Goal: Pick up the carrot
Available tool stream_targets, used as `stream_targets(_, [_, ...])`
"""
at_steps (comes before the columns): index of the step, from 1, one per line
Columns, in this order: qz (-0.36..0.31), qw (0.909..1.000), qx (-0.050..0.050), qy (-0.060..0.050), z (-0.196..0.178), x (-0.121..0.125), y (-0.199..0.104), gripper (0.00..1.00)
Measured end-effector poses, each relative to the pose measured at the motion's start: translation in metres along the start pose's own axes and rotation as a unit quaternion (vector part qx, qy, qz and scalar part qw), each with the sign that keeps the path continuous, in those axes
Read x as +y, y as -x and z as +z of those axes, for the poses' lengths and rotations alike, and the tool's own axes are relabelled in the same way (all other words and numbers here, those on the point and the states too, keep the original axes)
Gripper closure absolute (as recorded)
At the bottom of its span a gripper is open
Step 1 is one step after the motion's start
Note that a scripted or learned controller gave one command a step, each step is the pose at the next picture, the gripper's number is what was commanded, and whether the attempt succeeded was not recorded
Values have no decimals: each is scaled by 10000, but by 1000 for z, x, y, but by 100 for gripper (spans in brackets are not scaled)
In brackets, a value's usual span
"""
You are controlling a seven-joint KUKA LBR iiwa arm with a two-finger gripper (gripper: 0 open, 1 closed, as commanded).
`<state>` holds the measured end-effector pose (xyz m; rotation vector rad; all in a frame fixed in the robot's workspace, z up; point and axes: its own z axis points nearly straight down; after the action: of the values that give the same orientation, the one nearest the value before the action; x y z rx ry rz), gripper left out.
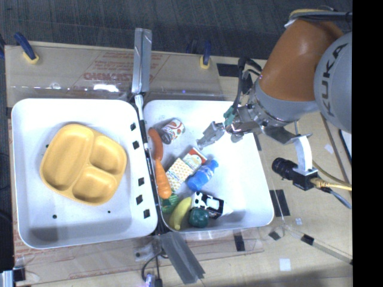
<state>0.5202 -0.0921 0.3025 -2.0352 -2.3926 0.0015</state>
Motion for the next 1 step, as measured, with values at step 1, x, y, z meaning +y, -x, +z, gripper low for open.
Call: stream_targets(1, [-1272,9919,9,-16,112,-14,-61,0])
